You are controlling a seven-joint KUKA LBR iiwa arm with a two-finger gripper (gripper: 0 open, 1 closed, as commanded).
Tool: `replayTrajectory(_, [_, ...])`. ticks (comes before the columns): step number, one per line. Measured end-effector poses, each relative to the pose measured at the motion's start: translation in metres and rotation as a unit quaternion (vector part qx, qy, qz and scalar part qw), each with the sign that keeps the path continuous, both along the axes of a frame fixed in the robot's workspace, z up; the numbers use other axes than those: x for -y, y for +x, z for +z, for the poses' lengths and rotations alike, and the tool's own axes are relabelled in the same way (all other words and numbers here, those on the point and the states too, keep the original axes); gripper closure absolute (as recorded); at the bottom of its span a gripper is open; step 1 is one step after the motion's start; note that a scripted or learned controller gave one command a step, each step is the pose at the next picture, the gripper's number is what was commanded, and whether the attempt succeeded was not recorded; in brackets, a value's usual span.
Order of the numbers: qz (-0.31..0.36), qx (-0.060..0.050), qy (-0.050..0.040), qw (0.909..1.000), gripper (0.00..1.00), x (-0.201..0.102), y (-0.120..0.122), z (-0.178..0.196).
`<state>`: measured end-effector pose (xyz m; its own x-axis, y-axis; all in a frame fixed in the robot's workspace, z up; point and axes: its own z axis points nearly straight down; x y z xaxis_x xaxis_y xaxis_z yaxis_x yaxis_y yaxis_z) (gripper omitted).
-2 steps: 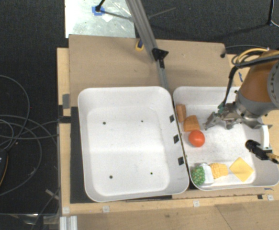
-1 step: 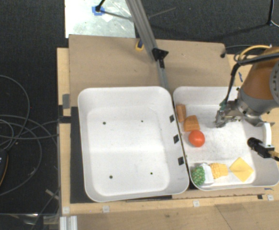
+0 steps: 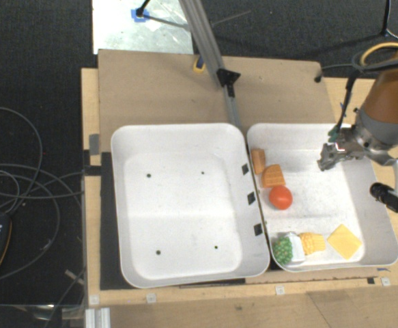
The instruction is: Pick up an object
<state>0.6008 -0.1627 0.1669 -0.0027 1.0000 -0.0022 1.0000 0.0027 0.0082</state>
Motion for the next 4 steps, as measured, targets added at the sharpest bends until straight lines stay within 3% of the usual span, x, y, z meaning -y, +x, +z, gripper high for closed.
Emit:
replayTrajectory(2, [0.002,0.000,0.0000,1.0000,1.00,-0.007,0.001,0.105])
replayTrajectory(4, [0.004,-0.004,0.0022,1.0000,1.00,-0.114,-0.008,0.091])
